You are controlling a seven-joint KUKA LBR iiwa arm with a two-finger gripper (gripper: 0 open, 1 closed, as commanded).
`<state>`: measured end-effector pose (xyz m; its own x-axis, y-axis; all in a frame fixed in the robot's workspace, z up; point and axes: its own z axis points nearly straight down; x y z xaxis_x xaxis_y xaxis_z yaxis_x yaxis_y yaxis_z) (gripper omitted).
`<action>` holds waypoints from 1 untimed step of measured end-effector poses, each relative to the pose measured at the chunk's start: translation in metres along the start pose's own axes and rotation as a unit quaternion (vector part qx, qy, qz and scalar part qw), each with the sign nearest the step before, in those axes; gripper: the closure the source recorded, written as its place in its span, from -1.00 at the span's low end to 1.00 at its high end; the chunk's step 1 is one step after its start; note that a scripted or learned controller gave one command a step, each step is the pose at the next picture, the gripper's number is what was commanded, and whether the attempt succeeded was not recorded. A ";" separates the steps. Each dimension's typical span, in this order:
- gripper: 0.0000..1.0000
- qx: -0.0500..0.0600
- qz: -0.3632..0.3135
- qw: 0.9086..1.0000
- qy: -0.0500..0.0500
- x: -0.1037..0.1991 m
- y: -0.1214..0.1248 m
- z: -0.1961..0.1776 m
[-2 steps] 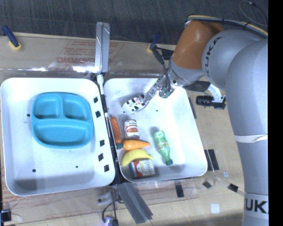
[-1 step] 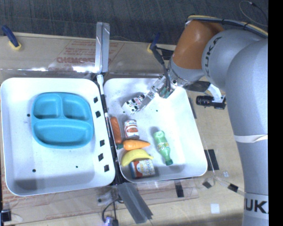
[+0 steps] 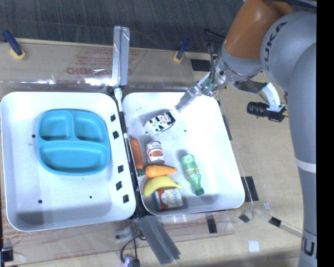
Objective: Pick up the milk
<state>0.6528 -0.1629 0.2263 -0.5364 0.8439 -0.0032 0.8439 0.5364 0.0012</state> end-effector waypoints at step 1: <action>-1.00 0.001 -0.010 1.000 0.002 0.016 0.015 0.092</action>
<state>0.6568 -0.1418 0.1341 -0.5524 0.8336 0.0004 0.8336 0.5524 -0.0017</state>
